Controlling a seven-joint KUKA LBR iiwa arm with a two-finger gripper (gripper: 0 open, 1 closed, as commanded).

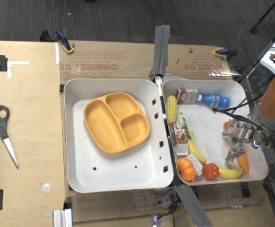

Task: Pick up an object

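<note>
The tool (236, 151) hangs low over the right bin's (208, 126) near right corner, just above a carrot (243, 162) and the right end of a banana (230, 173); whether it is released or clenched cannot be told. That banana lies with its long axis left to right along the near wall, beside a tomato (210, 171) and an orange (186, 169). In the left bin (76, 141) lies a yellow divided plate (116, 122).

Orange-yellow divided plate (116, 121) in white left bin (76, 174); blue bottle (214, 100), red tomato (210, 171).
</note>
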